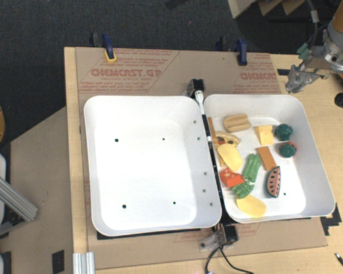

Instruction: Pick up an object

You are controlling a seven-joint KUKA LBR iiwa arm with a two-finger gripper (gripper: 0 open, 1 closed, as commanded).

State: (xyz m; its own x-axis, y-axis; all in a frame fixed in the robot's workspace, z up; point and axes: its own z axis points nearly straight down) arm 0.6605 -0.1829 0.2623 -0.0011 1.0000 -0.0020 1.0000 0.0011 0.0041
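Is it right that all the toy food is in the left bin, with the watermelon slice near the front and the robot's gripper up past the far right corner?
Not quite. The toy food sits in the right bin, not the left bin. The camera view shows it. The watermelon slice is near the front, and the gripper is past the far right corner.
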